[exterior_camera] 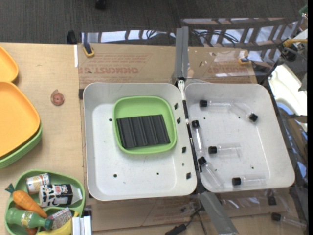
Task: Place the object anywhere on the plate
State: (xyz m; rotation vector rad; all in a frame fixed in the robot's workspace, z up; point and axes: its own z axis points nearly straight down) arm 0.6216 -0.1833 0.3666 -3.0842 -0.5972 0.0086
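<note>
Bowl (46,172) is sitting nearest; tubes (226,150) are lying loose, likely light, slick, rolling; mid-barrel pinch is looking safest (claw state: cannot tell).

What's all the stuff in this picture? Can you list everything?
bins: 2, white, side by side on the bench
plate: 1, green, in the left bin
mat: 1, dark grey, ribbed, lying on the plate
tubes: about 6, clear with black caps, scattered in the right bin
cardboard: 1 sheet, brown, under the bins
trays: a stack, orange over green, at the left edge
bowl: 1, green, bottom left, filled with toy food: a carrot, a can, a black-and-white carton and a green bottle
disc: 1, small, pinkish, on the wooden table
clip: 1, yellow, at the cardboard's top left corner
arm: 1, pale part at the right edge
</note>
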